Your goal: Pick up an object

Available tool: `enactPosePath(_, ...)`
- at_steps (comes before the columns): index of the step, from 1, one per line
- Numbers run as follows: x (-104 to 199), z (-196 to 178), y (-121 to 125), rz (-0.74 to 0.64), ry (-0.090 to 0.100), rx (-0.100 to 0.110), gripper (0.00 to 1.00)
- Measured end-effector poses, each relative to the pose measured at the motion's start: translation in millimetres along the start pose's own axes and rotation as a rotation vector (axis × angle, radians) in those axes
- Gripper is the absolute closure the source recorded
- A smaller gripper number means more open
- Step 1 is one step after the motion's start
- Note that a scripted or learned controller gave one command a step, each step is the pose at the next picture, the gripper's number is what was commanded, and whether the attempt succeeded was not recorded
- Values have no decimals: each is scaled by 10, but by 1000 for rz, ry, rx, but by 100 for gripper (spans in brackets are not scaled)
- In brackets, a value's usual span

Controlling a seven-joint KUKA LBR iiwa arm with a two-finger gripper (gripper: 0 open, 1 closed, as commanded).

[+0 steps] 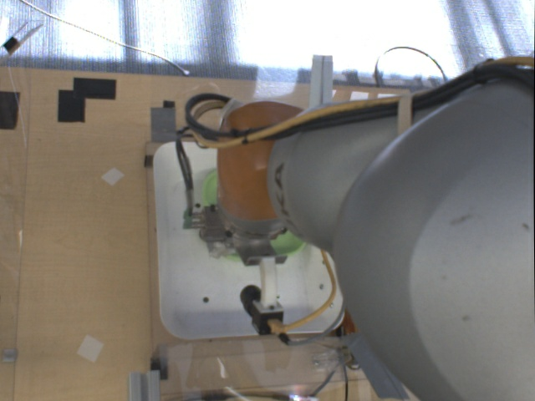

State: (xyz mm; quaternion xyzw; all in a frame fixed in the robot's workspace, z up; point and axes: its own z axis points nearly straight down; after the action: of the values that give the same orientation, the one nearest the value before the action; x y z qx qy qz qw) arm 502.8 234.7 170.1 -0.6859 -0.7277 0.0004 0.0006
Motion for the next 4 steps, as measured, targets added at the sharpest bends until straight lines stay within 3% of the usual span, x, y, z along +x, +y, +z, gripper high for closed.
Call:
enactPosePath(1,-140,-33,-168,302,0,0,100)
enactPosePath(2,16,-420,-160,596,2,-2,100)
enactPosePath(3,22,-523,-150,589,3,-3,100)
enactPosePath(4,5,-286,-160,188,0,-1,100)
